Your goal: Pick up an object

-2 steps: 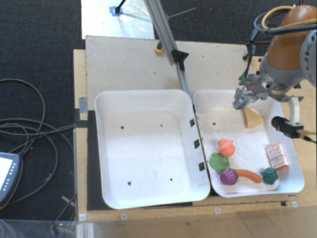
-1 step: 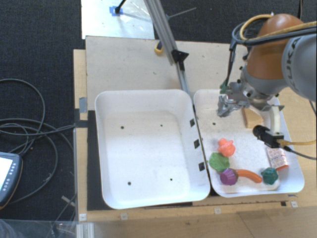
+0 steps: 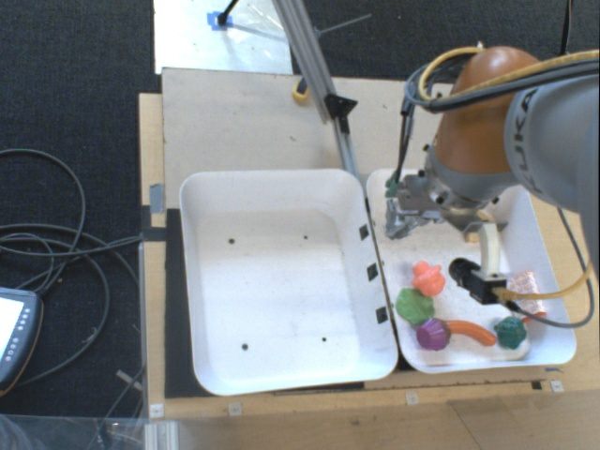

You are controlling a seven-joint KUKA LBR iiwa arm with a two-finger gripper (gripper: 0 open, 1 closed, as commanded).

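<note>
Several small toys lie in the right bin (image 3: 553, 345): an orange-pink one (image 3: 428, 277), a green one (image 3: 413, 305), a purple one (image 3: 432, 334), an orange carrot-like stick (image 3: 472, 332) and a teal one (image 3: 511, 331). A pale pink piece (image 3: 525, 285) rests near the bin's right side. My gripper (image 3: 401, 221) hangs over the bin's far left part, above and to the left of the orange-pink toy, apart from all the toys. Nothing shows between its tips.
The left bin (image 3: 202, 279) sits beside the right one, sharing a raised rim with black clips (image 3: 372, 272). A slanted grey pole (image 3: 314, 59) reaches down to the bins' far edge. Cables and a handheld screen (image 3: 14, 331) lie on the floor at left.
</note>
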